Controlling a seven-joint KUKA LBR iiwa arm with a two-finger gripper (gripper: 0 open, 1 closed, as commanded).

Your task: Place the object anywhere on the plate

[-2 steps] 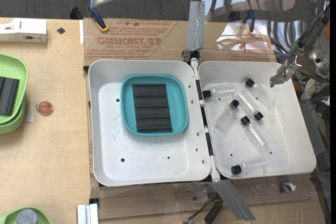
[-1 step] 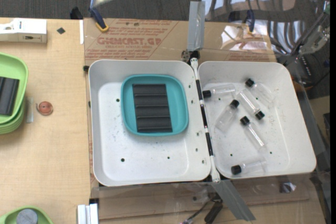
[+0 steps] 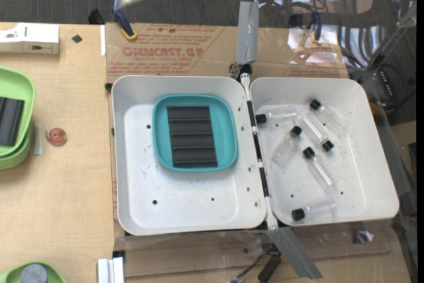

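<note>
Nothing is placed yet, by my judgement: the left bin (image 3: 132, 195) holds a teal plate (image 3: 195, 133) at its centre, carrying only a dark ribbed insert (image 3: 193, 136). The right bin (image 3: 371, 195) holds scattered clear vials (image 3: 317, 162) with black caps, from ten to six o'clock. The pincer's state I cannot tell

Cut off at the left edge: green tray (image 3: 14, 121). Cropped at the bottom: green lid (image 3: 32, 273). Too clear to count: vials (image 3: 317, 166).

Red "GEMCAST" print on cardboard (image 3: 172, 50)
</note>
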